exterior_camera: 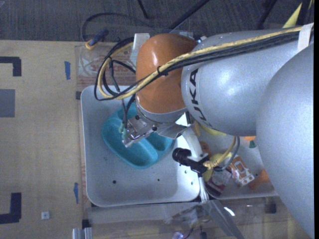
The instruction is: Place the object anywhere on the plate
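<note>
A: In the left bin (99,183), at centre frame, the teal plate (137,153) lies under the pincer (130,136). I judge this is the placing step.

B: Does it hold the object?

A: I cannot tell; the wrist hides the tips, and the object too. Next it should release low over the plate.

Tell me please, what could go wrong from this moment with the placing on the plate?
1. The gripper hangs low over the teal plate; pushing further down may press or shift it.
2. I cannot tell if the jaws hold any object, so a release may place nothing.
3. The yellow cable loops loosely near the wrist, over the left bin, and may snag.
</note>
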